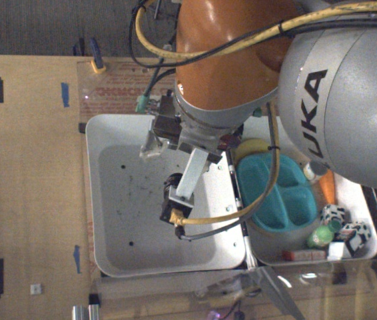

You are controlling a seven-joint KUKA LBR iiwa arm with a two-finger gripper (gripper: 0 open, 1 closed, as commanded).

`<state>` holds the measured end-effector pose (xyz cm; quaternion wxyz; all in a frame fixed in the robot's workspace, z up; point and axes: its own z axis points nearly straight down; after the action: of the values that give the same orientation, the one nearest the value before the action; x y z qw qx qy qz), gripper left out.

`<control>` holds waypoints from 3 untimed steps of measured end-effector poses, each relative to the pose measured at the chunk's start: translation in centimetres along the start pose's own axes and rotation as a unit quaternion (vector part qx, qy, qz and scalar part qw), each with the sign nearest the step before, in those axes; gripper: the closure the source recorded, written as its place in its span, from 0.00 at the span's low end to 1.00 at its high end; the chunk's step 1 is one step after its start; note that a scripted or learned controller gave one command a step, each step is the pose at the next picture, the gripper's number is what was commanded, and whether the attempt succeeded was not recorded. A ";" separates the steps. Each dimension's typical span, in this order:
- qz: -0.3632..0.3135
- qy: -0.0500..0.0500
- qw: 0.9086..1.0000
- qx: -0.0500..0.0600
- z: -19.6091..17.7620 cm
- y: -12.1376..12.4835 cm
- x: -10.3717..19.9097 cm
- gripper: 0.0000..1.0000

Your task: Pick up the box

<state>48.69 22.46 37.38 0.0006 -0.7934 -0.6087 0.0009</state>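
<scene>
A flat red box [303,254] lies along the near wall of the right bin [373,244], beside a small white block [336,249]. My gripper [150,148] hangs over the far part of the left bin [118,212], well away from the box. Nothing shows between its tips, and the wide wrist above hides most of it. The arm covers the far half of the right bin.
The right bin also holds a teal divided tray [283,197], a yellow thing [255,147] behind it, an orange piece [328,187], a green piece [322,235] and two black-and-white toys [334,213]. A cardboard sheet [28,179] covers the bench at left.
</scene>
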 end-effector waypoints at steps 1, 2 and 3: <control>-0.018 0.000 1.000 -0.001 -5.8 -0.3 0.0 0.00; -0.020 0.000 1.000 -0.002 -6.8 -0.3 0.1 1.00; 0.067 0.001 0.998 -0.002 -3.1 7.0 1.7 1.00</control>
<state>55.89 22.28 40.44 -0.0001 -0.8322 -0.5544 -0.0008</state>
